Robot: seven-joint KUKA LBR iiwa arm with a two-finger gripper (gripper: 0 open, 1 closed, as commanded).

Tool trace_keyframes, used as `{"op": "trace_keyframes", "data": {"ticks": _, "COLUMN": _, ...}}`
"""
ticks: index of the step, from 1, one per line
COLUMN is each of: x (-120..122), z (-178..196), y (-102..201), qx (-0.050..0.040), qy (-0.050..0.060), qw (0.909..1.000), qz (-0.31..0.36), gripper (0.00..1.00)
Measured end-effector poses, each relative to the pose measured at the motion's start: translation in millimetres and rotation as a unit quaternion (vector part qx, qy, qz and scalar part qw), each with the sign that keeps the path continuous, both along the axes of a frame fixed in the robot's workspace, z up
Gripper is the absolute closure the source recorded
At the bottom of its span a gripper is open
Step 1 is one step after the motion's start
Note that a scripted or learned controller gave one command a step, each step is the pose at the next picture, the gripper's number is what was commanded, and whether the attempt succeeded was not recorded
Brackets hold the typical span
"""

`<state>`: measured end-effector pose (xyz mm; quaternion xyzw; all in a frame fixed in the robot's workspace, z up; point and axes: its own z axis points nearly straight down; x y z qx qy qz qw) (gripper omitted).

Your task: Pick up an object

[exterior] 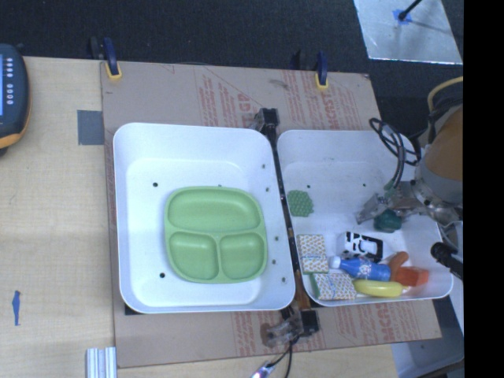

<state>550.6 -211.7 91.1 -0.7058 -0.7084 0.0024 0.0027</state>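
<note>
Yellow banana point(379, 289) lies at right bin point(331, 152) front edge. Gripper point(386, 209) sits over teal object point(387, 221); gripper state cannot be determined.

- Robotics lab / test bench, not a home.
- Light wood bench point(55, 235) w/ a cardboard sheet point(236, 93) fixed down by blue clamps point(111, 60) at the far edge.
- Two shallow white bins point(134, 211) side by side, joined by black hardware, cables at the near edge.
- Grey arm point(445, 160) w/ cabling at the right.
- Blue-and-yellow control pendant point(12, 93) lying at the left edge.
- Dark carpet point(197, 14) beyond the bench, w/ a pale sheet point(405, 22) on the floor.
</note>
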Motion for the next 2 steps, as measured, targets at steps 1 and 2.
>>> {"op": "trace_keyframes", "data": {"ticks": 1, "x": 2.0, "z": 11.3, "y": -1.1, "qx": -0.0008, "qy": -0.002, "qw": 1.0, "qz": 0.001, "gripper": 1.0}}
{"op": "trace_keyframes", "data": {"ticks": 2, "x": 68.8, "z": 44.1, "y": 50.3, "qx": -0.0005, "qy": -0.006, "qw": 1.0, "qz": 0.003, "gripper": 1.0}}
